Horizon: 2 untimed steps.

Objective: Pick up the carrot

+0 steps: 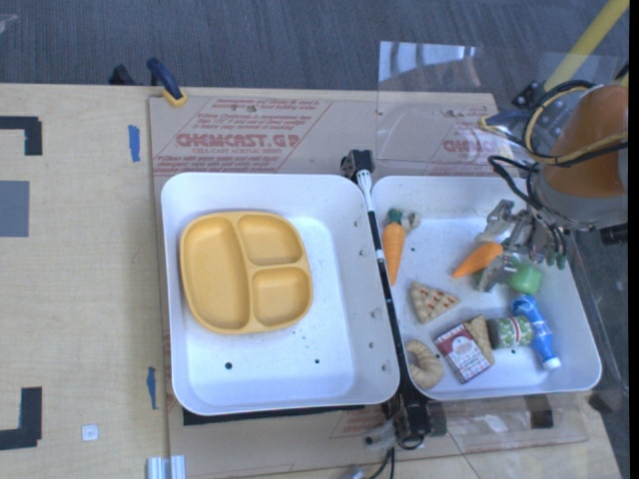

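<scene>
Fingers (496, 267) are pinching the wide end of the carrot (477, 259), one metal tip showing above it and one below, w/ the gripper (502, 245) sitting over the right bin (584, 367) in its upper right part. Carrot is lying at a slant, pointed end aiming down-left toward the bin floor; can't tell if it's touching the floor or not. Arm (584, 143), grey w/ orange band, is reaching in from the right edge.

A green block (526, 279) is lying just beside the gripper, lower right. A second carrot (393, 247) w/ green top is lying along the bin's left wall, well apart from the gripper. Btwn them, lower down, a waffle-like wedge (432, 300) is resting. Near the front wall are sitting a red packet (464, 352), a blue bottle (537, 332) and a pale round pastry (424, 363).

Left bin (190, 367) is holding a yellow divided plate (245, 270), upright, in its left half.
</scene>
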Tool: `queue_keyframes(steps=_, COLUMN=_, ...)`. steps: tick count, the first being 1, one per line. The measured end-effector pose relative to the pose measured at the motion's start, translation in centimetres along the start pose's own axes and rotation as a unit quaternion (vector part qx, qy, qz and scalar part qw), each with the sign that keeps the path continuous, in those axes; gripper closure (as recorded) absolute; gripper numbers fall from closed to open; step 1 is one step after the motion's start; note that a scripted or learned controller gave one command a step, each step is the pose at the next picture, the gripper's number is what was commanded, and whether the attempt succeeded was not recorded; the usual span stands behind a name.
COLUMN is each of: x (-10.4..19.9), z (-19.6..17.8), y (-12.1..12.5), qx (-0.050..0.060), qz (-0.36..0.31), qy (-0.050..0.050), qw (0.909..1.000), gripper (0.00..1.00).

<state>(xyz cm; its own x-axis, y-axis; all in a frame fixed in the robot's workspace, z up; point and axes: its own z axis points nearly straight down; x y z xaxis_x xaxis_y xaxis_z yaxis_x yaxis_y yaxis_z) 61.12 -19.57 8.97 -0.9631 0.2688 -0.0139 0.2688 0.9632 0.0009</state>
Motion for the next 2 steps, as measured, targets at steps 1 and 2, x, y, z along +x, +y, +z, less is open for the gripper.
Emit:
queue_keyframes(steps=1, x=0.8, z=0.0, y=2.2, qx=0.000, qz=0.183, qy=0.002, qw=0.9830, gripper=0.00)
queue_keyframes(steps=2, x=0.3, z=-1.4, y=2.3, qx=0.000, qz=0.182, qy=-0.006, qw=0.9832, gripper=1.00)
